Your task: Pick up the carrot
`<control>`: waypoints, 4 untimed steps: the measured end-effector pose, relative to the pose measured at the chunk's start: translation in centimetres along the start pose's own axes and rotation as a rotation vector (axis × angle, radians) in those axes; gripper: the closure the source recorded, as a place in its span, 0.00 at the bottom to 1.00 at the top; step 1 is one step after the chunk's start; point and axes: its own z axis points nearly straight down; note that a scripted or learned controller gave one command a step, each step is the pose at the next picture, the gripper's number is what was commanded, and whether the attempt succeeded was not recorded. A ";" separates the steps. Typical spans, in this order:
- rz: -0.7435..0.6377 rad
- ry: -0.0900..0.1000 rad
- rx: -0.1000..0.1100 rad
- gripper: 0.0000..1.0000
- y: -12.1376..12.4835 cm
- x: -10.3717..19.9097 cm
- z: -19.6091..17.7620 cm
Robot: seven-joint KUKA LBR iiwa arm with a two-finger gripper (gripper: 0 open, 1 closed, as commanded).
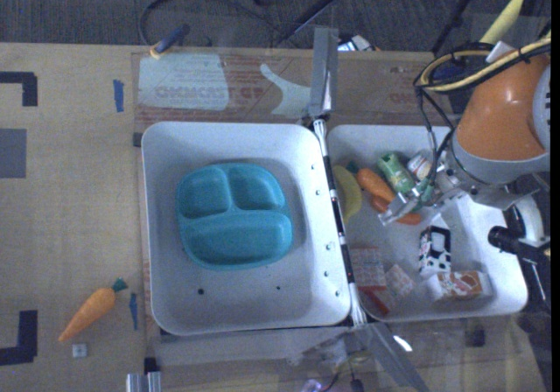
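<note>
An orange carrot (374, 184) lies in the right bin (499, 233) near its upper left, next to a yellow banana (349, 192). My gripper (401, 208) reaches in from the right and hangs low just right of and below the carrot, over a small orange-red item (409, 219). Nothing is visibly held. A second carrot (88, 312) with a green top lies on the bench outside the bins, at the lower left.
A blue divided plate (234, 213) sits in the left bin (166, 276). The right bin also holds a green packet (396, 171), a black-and-white carton (434, 252), a red-and-white box (458, 284) and small packets (378, 272). A metal divider (335, 206) separates the bins.
</note>
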 end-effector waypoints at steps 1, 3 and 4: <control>0.031 -0.002 -0.003 0.00 8.0 -4.0 1.9; -0.063 0.010 0.007 0.00 10.3 -6.1 7.4; -0.067 0.007 0.008 1.00 10.3 -6.1 6.4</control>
